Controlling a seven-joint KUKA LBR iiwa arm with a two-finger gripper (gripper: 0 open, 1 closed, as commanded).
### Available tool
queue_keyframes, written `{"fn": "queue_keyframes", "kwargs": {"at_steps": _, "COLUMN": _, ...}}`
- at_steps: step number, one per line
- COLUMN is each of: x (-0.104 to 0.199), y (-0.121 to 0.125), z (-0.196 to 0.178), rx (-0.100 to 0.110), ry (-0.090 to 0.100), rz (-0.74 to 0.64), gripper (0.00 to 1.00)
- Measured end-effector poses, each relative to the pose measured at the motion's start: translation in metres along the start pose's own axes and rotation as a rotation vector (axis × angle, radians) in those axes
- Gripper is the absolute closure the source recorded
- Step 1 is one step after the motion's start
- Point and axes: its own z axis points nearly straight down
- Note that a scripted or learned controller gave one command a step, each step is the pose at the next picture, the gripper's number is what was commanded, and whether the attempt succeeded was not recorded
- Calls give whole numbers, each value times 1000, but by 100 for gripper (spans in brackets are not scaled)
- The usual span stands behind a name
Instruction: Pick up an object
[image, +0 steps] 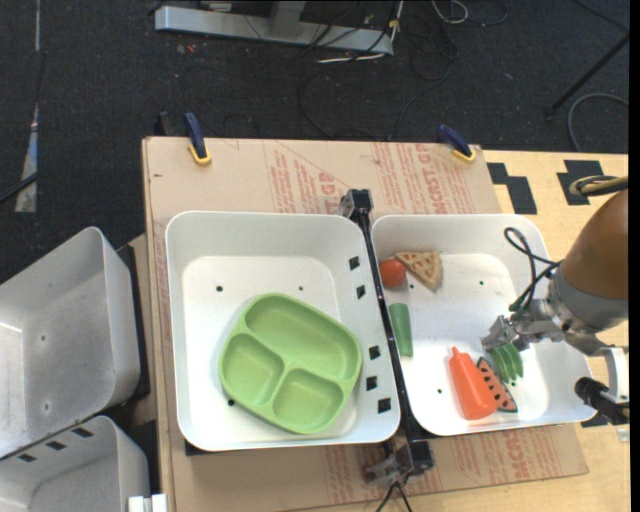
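In the right bin (520, 250), my gripper (506, 337) hangs low at the right side, just above a dark green toy vegetable (509, 363). Right beside that lie a watermelon slice (497, 385) and an orange carrot-like piece (469, 383). A green cucumber-like stick (401, 330) lies along the bin's left wall. At the bin's back sit a red tomato (393, 272) and a tan wedge-shaped slice (423, 267). The arm's orange band (606, 250) fills the right edge.
The left bin (200, 240) holds a light green divided plate (290, 362). A black divider (380, 320) runs between the two bins. Grey tubs (55, 330) stand off the bench at the left. A black cable (525, 255) loops above the gripper.
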Motion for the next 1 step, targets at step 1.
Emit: {"fn": "queue_keyframes", "kwargs": {"at_steps": 1, "x": 0, "y": 12, "z": -51, "rx": -4, "ry": -2, "rz": -4, "gripper": 100}}
